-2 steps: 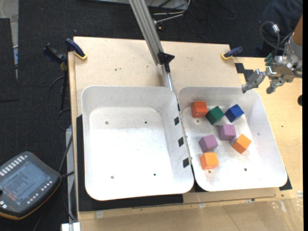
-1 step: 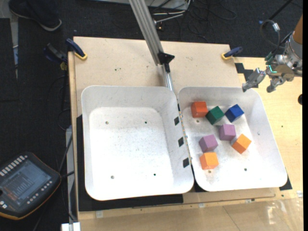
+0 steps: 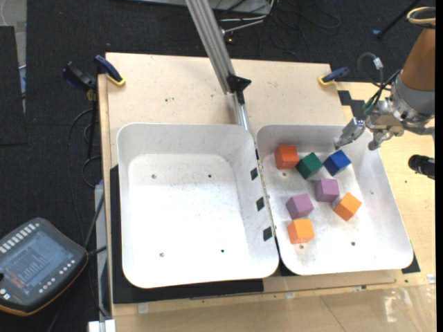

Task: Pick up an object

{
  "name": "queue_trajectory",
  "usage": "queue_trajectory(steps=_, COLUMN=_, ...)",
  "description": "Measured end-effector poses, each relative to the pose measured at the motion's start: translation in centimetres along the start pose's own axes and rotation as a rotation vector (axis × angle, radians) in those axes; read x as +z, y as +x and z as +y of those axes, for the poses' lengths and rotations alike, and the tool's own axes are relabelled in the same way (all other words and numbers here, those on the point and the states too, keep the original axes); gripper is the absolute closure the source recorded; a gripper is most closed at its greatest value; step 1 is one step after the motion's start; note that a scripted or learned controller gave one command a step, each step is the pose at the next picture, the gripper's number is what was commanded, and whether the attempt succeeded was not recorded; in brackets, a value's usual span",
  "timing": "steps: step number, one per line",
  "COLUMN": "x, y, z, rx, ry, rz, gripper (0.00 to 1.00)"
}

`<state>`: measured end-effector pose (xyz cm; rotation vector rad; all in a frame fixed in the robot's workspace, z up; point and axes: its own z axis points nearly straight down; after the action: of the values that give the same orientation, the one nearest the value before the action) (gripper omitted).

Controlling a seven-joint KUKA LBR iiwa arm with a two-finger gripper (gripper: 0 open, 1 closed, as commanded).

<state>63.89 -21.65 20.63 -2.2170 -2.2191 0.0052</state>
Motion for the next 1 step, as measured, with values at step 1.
queue_trajectory(steps=1, x=4.45, y=0.37, z=0.41, rx=-0.003, ry=-0.002, rz=-0.001, gripper=0.00)
